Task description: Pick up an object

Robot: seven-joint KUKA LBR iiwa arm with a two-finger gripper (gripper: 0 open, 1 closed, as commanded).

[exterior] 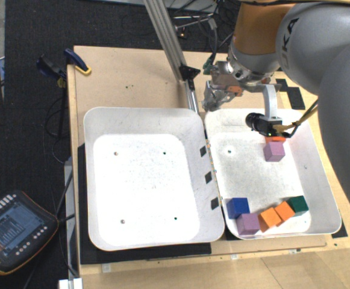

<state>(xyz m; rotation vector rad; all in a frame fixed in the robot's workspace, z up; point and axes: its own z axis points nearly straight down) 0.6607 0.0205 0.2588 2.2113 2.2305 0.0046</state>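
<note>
The purple cube [274,152] looks light, rigid and smooth; grip 2 opposite flat faces. Gripper [218,99] state: cannot tell; it hangs apart from the cube.

Two bins sit side by side on the bench [132,71] — the left bin [96,125] and the right bin [319,179], their inner rims touching. In the right bin, four blocks [265,215] cluster along the near edge, each touching the next. A fifth block [275,151] lies apart toward the bin's far side, under the arm's wrist [247,77]. A slanted rail [165,35] rises behind the bins. A teach pendant [12,230] lies left of the bench — near the front.
</note>
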